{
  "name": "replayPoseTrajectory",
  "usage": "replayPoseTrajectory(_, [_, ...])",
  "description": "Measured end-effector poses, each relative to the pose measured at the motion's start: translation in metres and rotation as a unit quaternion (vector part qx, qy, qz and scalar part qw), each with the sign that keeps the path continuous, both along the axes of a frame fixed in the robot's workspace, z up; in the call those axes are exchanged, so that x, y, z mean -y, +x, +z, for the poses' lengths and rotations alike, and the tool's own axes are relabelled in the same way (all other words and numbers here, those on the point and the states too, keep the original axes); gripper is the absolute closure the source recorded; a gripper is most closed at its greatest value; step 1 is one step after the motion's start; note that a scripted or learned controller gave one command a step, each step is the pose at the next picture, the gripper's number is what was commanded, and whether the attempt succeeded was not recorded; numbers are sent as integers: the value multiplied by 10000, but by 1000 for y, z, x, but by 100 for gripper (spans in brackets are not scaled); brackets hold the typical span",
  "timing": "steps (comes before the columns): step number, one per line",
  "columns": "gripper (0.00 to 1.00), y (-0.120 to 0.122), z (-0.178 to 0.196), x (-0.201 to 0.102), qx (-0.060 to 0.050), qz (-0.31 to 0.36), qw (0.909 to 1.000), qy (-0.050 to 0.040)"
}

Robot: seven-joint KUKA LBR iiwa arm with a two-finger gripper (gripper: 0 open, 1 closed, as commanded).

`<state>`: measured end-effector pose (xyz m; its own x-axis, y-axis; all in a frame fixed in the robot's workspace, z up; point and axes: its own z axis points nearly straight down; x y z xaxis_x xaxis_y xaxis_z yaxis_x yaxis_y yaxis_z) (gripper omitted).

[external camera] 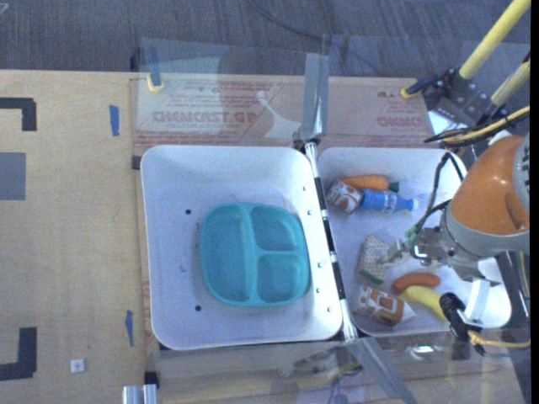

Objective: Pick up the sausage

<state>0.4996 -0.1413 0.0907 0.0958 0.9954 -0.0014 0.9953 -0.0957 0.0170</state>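
I am watching the gripper point(410, 248) hanging low in the right bin point(438, 162), its fingers spread a little with nothing between them. The sausage point(416, 279) is lying just below, at about five o'clock from the fingertips, touching the banana point(424, 299) on its far side. A patterned packet point(374, 257) is sitting at nine o'clock, possibly brushing one finger; I can't quite resolve it. At twelve o'clock a carrot point(365, 182) and small bottle point(389, 200) are resting. The teal plate point(253, 253) is occupying the left bin point(168, 183).
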Motion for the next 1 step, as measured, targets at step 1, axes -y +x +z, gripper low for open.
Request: replayPoseTrajectory(1, [0, -7, -3, 64, -62, -1119, 9937, 93])
